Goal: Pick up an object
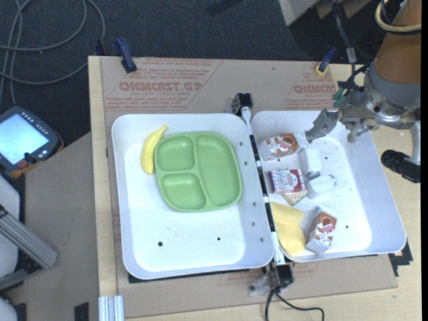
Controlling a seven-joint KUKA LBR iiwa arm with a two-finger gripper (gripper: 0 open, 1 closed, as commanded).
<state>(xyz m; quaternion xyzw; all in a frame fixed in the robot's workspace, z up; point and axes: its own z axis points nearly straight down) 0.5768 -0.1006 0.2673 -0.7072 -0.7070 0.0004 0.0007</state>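
Observation:
The right bin [374, 199] holds several objects. A red and white snack packet [281, 145] lies near its back left, and a second printed packet [288, 183] lies just in front of it. A pale grey-white item [314, 174] rests beside them. At the front left lies a yellow wedge [288, 226] with a small printed carton [322, 233] leaning against it. My gripper [338, 130] hangs over the back of the right bin, open, its two fingers [320, 126] spread with nothing between them. It is above and to the right of the packets.
The left bin [134, 226] holds a green divided plate [198, 171] with a yellow banana [151, 148] along its left side. Blue clamps [124, 53] grip the board's back edge. A black fitting [242, 101] sits where the bins meet.

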